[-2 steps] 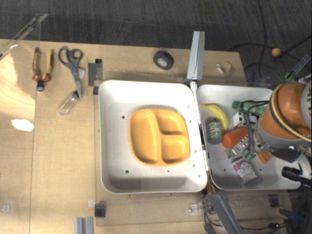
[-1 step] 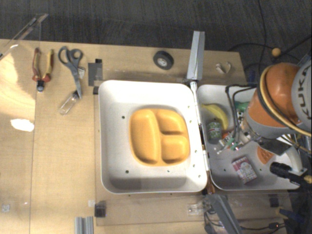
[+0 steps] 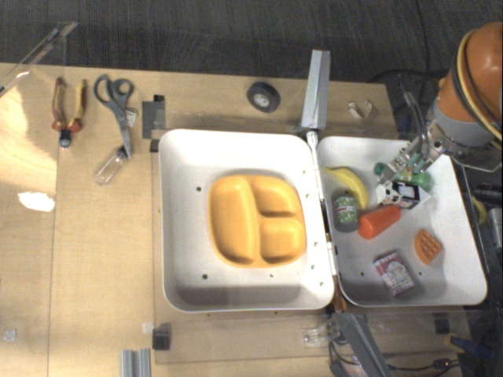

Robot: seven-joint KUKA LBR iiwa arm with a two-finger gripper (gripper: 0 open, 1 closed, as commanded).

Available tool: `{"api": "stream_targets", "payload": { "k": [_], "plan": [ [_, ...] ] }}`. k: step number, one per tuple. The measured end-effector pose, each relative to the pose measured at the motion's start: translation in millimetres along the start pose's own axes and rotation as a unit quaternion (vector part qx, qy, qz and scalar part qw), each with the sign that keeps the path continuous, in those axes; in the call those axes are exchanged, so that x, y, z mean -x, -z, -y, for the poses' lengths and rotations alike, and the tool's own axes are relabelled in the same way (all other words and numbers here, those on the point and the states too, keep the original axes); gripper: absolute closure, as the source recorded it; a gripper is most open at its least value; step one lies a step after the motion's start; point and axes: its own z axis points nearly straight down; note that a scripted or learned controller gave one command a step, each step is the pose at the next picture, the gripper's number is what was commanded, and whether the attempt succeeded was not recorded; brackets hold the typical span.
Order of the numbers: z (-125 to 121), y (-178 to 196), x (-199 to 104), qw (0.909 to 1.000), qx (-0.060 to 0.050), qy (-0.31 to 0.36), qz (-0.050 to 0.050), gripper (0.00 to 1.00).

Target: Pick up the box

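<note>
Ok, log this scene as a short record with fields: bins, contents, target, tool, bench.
left bin: holds a yellow divided tray
right bin: banana, green can, orange carrot-shaped piece, orange ridged piece, box
target: the box, lying flat near the right bin's lower edge in the view, apart from the other things
tool: over the upper part of the right bin, away from the box
bench: scissors, pliers, tape roll

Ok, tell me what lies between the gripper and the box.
In the camera view, an orange carrot-like toy lies between the gripper and the box; beyond it, only the right bin floor reaches the box.
</note>
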Motion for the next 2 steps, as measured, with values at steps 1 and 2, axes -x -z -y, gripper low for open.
{"api": "stream_targets", "payload": {
  "k": [1,2],
  "plan": [
    [-55.2,-13.9,-56.8,0.9958,-0.001,-0.091,-0.001,1.00],
    [-35.8,26.3,-20.9,0.9992,0.000,0.040,0.000,1.00]
  ]
}}
